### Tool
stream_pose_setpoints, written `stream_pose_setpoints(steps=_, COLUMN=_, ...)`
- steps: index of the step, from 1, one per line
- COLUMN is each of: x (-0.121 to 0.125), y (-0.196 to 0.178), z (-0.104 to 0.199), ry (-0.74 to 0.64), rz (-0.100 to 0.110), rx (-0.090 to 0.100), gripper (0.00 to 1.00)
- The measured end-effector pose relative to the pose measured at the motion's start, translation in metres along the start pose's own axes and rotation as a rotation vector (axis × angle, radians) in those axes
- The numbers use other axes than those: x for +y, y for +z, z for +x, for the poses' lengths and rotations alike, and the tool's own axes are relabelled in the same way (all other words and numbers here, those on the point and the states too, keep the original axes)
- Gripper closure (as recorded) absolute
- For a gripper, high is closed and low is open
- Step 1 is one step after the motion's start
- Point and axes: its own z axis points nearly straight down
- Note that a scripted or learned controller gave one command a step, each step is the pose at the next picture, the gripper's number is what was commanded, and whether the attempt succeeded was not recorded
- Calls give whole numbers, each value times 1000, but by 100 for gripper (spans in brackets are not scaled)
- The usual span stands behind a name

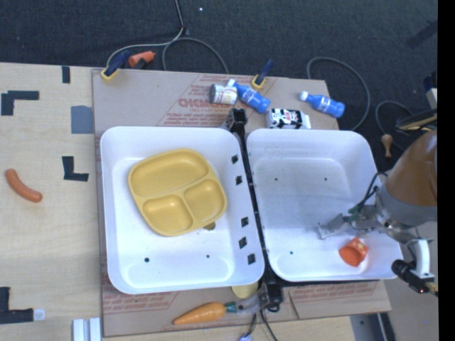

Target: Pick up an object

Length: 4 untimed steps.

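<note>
While the grey robot arm with the orange band (416, 180) reaches in from the right, its hand (340, 227) sits low inside the right white plastic bin (306, 144). I cannot tell how far the hand is open, and nothing can be seen between its grey fingers. A small orange toy thing (353, 252) lies on the floor of that bin, just beside the hand and nearer the front wall. The picture does not show whether the hand touches it.

The left white plastic bin (117, 261) sits right next to the other bin. A yellow plastic plate with three parts (178, 191) lies tilted in it, toward the back.

Both bins rest on a brown cardboard sheet (135, 98) on the light wooden worktop (43, 141). Behind the bins are a small white bottle (223, 93), a blue bottle (254, 98), a black and white carton (288, 118) and another blue bottle with a white cap (322, 104). A toy orange carrot (200, 313) lies in front of the bins. A red-orange toy sausage (23, 185) lies far to the left on the worktop. A yellow and orange clamp (126, 62) grips the back corner of the cardboard.
</note>
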Motion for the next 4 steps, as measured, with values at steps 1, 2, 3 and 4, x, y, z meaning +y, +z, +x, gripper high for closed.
stream_pose_setpoints(steps=1, x=100, y=-6, z=35, ry=-10, rz=-7, rx=-3, gripper=0)
stream_pose_setpoints(steps=2, x=112, y=-5, z=104, ry=-9, rz=-4, rx=-1, gripper=0)
stream_pose_setpoints(steps=3, x=176, y=-4, z=128, ry=-7, rz=-2, rx=1, gripper=0)
stream_pose_setpoints(steps=4, x=185, y=-3, z=129, ry=-4, rz=2, rx=0, gripper=0)
